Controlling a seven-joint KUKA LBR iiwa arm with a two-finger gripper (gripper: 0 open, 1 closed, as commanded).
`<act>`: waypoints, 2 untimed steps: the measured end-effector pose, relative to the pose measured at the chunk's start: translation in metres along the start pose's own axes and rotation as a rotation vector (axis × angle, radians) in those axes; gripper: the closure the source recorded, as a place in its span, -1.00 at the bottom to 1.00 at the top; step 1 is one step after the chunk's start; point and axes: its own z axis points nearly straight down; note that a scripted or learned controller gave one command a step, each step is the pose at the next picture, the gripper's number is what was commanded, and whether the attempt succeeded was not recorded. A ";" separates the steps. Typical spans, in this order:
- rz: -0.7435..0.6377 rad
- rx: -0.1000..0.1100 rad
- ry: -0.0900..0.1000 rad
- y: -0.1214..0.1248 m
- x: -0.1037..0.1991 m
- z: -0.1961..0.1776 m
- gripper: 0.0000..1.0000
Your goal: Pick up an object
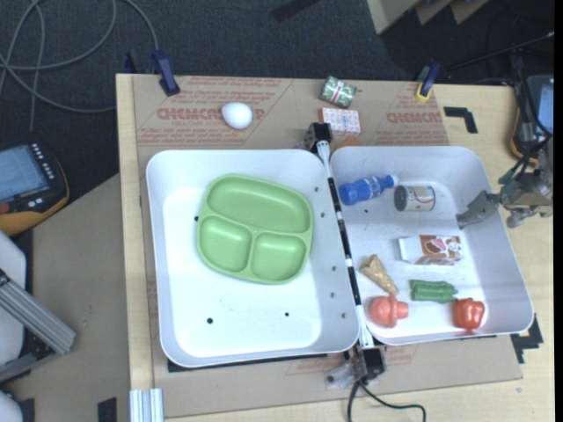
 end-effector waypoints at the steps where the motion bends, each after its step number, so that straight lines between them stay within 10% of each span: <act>1: -0.001 0.002 0.002 -0.031 0.091 0.076 -1.00; 2: 0.001 0.002 0.001 -0.056 0.078 0.120 -1.00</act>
